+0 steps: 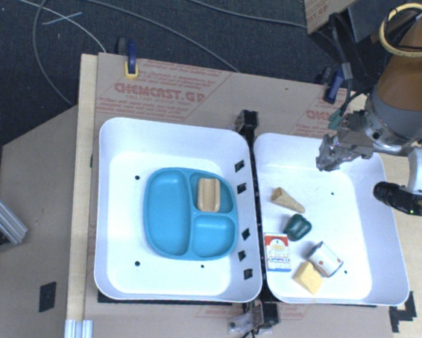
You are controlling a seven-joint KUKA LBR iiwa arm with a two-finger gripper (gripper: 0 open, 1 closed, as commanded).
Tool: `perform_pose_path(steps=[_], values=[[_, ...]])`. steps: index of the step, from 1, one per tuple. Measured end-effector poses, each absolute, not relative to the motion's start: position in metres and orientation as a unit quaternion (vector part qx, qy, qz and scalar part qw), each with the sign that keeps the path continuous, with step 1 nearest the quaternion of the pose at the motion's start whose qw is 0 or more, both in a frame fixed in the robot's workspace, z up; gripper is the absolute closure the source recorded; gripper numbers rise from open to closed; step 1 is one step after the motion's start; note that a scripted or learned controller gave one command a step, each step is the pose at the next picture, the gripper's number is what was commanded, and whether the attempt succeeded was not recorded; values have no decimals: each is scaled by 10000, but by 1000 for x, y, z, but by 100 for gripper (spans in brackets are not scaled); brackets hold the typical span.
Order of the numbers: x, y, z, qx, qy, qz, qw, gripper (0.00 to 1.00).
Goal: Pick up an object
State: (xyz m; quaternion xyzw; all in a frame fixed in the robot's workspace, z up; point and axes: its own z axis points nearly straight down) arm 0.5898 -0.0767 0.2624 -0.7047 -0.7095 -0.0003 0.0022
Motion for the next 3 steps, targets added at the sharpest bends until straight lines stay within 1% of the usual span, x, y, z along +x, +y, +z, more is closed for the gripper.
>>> perform_pose_path(steps=[1, 2, 3], values=[[601, -21, 247, -7049, -7093, 0, 24, 100], [598, 35, 250, -7053, -7089, 0, 15, 100], [603, 81, 229, -7057, -7085, 9, 19, 100]])
